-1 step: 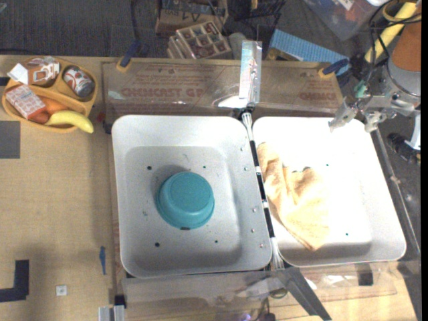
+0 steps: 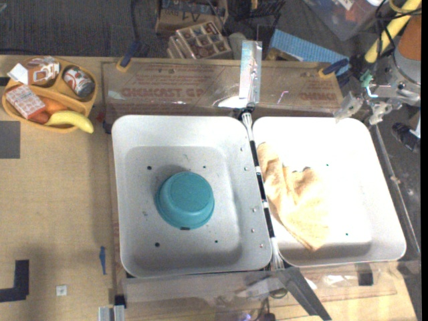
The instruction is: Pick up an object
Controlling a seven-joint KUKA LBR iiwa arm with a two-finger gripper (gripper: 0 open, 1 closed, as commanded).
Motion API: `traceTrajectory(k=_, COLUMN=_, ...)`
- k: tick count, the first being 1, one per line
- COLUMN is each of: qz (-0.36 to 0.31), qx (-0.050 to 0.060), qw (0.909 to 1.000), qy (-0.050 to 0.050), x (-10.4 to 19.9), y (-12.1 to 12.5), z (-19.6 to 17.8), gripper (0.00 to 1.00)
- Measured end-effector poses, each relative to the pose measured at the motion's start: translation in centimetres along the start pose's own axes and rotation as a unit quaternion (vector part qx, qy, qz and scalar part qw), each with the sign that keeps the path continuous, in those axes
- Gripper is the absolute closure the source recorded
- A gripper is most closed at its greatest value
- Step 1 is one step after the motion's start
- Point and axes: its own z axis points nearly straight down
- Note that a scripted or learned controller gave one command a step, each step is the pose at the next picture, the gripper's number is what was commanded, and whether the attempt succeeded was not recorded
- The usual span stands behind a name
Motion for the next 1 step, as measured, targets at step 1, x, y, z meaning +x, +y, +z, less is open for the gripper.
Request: traceTrajectory(k=1, qz=-0.007, qx=0.002, qw=1.0, qy=0.001, x=11.3, y=-5.98, z=8.85, gripper=0.0)
